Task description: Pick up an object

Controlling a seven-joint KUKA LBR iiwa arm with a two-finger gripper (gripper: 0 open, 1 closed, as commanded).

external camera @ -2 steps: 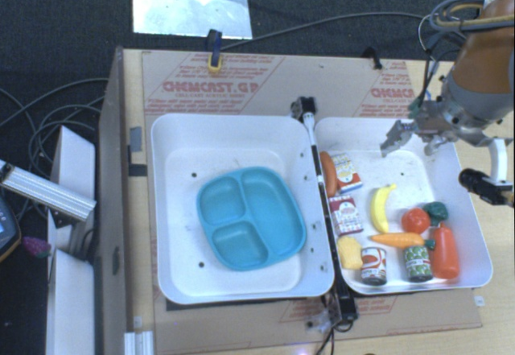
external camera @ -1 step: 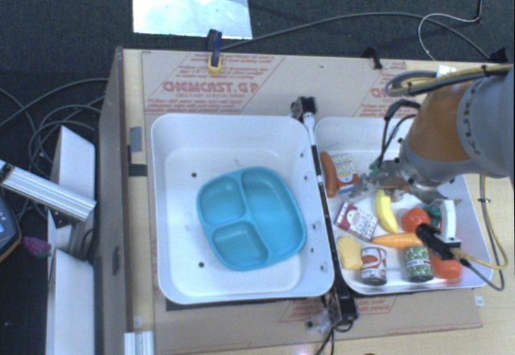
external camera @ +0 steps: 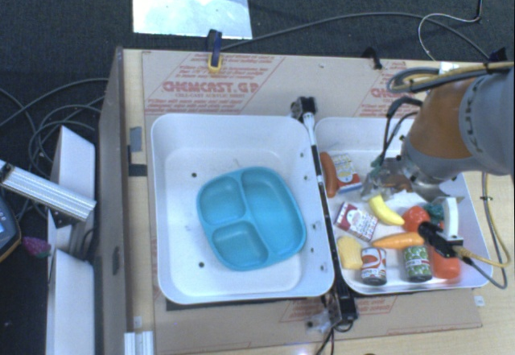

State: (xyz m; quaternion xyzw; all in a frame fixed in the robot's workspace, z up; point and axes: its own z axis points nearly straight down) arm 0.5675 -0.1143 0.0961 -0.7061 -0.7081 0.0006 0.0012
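From my station I see the arm (external camera: 459,124) reaching in from the right, its orange band over the right bin (external camera: 354,132). The end effector (external camera: 388,179) sits low in that bin, just above the banana (external camera: 386,211); I cannot tell how it is set, released or clenched, and nothing is visibly caught in it.

The right bin is crowded. A sausage (external camera: 327,173) lies along its left wall, with a small printed packet (external camera: 345,170) beside it. Below them is a red-and-white carton (external camera: 356,221), its print too small to read. A yellow block (external camera: 349,252) sits at the lower left, next to a can with a red label (external camera: 373,265) and a can with a green label (external camera: 417,263); neither label is legible. A carrot (external camera: 397,240) lies between the banana and the cans, near a tomato (external camera: 415,216).

The left bin (external camera: 185,136) holds a blue divided tray (external camera: 251,216) with three compartments.

Cardboard (external camera: 241,76) covers the tabletop behind the bins, printed in red; I can make out "CHEMCAST GP" behind the left bin.
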